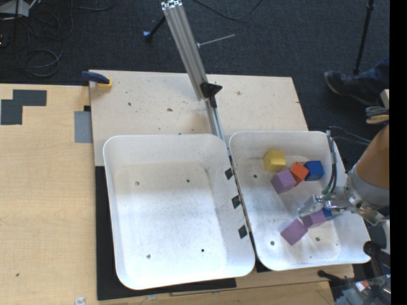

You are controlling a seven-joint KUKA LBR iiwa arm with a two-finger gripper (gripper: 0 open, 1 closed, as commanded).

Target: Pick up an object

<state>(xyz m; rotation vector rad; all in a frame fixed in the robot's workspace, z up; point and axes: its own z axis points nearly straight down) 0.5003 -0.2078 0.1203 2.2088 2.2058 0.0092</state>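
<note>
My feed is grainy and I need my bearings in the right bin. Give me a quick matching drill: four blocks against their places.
Things:
1. yellow block
2. blue block
3. orange block
4. lone purple block

Places:
A. between the yellow and blue ones
B. nearest the bin's front edge
C. farthest back in the bin
D. nearest the bin's right wall, of the back cluster

Pairs: 1-C, 2-D, 3-A, 4-B
</note>
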